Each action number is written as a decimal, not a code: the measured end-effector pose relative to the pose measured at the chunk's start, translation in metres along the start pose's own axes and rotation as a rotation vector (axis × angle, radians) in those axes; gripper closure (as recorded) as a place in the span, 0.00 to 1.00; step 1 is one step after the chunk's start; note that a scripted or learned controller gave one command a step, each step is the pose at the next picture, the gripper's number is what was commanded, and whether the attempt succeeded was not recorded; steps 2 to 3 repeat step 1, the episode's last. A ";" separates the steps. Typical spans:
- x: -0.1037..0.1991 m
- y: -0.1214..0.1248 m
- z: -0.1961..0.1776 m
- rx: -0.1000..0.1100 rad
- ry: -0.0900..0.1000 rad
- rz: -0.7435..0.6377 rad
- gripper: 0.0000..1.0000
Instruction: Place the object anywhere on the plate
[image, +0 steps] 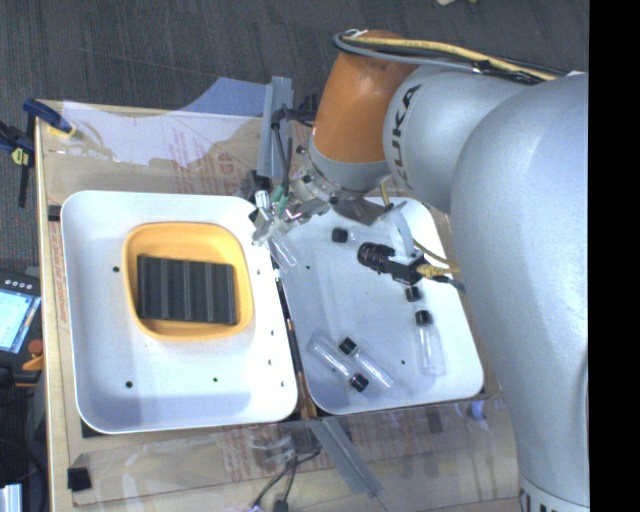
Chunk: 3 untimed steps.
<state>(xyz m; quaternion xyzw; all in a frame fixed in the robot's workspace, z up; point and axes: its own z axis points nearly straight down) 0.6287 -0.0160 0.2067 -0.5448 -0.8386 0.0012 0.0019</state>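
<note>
A yellow plate (187, 240) with a dark ridged centre lies in the left white bin (100, 380). Several clear vials with black caps lie in the right white bin (390, 400): one (429, 347) near its right wall and two (330, 353) (368, 378) near its front. Another clear vial (283, 250) lies at the right bin's left wall, just below my gripper (268, 218). The gripper hangs over the wall between the two bins, at the plate's upper right corner. I cannot make out anything held in it.
Two small loose black caps (340, 236) (412, 293) lie in the right bin. The grey arm with its orange band (350, 100) covers the right bin's back right part. A metal bracket (274, 130) stands behind the bins.
</note>
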 end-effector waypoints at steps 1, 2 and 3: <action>0.000 0.000 0.000 0.000 -0.001 0.001 0.00; 0.000 0.000 0.000 0.000 -0.001 0.001 0.00; 0.000 0.000 0.000 0.000 -0.001 0.001 0.00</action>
